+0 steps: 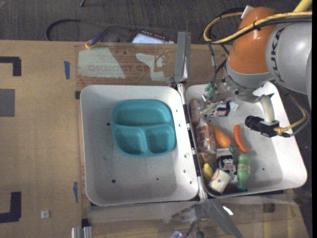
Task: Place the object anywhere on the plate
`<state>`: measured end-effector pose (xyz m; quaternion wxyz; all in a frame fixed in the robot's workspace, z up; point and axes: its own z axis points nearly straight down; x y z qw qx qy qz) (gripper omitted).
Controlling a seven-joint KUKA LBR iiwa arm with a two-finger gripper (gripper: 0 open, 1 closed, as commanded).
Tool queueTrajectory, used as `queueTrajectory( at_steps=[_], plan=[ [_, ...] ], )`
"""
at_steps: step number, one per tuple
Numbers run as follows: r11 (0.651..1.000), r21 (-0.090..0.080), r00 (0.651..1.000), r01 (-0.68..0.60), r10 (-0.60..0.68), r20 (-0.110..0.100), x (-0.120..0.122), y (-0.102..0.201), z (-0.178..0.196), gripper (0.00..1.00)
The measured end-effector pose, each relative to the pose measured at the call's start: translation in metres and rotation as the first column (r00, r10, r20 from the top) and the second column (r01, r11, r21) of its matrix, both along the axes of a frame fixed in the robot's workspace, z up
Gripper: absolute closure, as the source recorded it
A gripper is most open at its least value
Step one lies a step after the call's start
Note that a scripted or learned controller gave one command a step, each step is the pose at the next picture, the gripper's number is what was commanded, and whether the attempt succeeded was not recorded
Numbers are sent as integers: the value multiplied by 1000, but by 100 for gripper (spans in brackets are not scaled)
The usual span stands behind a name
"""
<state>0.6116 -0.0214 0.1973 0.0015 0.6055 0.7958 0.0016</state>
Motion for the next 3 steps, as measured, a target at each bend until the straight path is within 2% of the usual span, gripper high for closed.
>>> queueTrajectory(
  at_steps=[1, 2, 3],
  plan=[
    [986, 0, 986, -166, 166, -5, -30, 67, -12, 100],
    [975, -1, 975, -222, 222, -1, -50, 132, 13, 100],
    [931, -1, 931, -366, 366, -1, -82, 189, 37, 100]
  ],
)
